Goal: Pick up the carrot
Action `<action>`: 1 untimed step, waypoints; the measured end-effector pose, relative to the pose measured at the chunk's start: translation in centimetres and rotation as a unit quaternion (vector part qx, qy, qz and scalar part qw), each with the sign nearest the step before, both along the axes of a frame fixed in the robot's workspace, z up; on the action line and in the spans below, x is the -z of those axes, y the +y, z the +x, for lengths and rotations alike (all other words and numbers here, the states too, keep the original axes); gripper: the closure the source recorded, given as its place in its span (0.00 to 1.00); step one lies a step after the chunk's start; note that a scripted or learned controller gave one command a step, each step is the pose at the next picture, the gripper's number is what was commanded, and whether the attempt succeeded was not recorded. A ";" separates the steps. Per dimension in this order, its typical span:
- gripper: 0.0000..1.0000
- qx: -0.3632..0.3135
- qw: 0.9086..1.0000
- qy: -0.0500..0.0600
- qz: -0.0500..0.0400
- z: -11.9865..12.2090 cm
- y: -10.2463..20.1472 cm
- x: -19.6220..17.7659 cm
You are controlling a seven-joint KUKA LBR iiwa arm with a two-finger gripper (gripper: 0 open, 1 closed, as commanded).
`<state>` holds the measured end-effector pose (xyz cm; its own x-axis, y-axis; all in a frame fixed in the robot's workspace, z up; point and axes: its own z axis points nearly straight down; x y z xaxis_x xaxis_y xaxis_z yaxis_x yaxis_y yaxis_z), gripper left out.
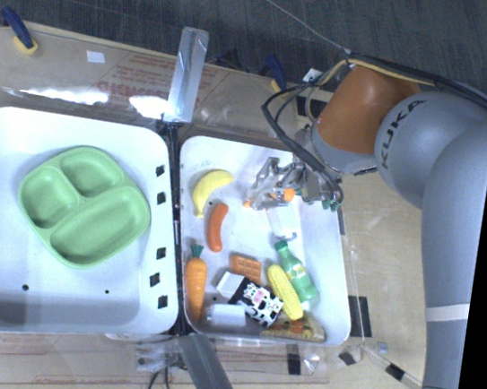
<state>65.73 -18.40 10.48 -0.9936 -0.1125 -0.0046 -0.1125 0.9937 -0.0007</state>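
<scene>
Orange and tapered, the plastic carrot (194, 285) lies along the left wall of the right-hand shallow white bin (336, 239), just below the red sausage (216, 226). The pincer (273, 187) hovers well above the carrot, near the yellow banana (209, 187); whether it's apart or together, I cannot tell.

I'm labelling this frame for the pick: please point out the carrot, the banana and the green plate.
carrot (195, 284): camera view, middle of its orange body.
banana (207, 187): camera view, middle of its curve.
green plate (86, 205): camera view, central ridge.
</scene>
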 end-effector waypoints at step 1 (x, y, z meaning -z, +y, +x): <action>1.00 -0.128 0.992 -0.005 0.001 0.5 -2.0 0.5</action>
<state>66.27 -20.39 10.02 -0.9327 -0.3603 -0.0139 -0.3603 0.9328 -0.0005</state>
